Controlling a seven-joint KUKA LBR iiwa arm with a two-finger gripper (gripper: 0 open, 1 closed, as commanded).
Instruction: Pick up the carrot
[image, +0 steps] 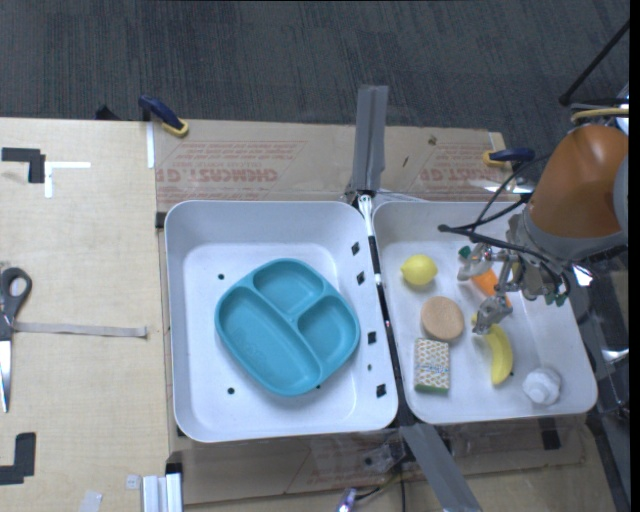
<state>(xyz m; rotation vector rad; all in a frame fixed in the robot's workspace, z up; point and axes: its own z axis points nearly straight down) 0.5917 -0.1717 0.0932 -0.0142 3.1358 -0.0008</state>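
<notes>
From my seat I see the end effector (492, 290) low over the right bin (560, 395), with the carrot (487, 281) showing as a small orange patch right at its metal parts, near the bin's upper middle. I cannot tell how the end effector stands, nor whether the carrot sits inside its grasp or just beside it; cables and brackets crowd that spot. That is my chief worry: a close that catches only the carrot's edge would let it roll or squirt away toward the lemon (419, 270). The banana (498, 355) lies just below, almost touching the hardware, so a slightly low or offset descent may nudge it or pinch it instead. The round biscuit-coloured disc (442, 318) and the green-patterned packet (433, 364) sit near enough to be bumped on a sideways drift. The blue divided plate (287, 326) in the left bin (190, 400) is well apart and at no risk, I judge.
</notes>
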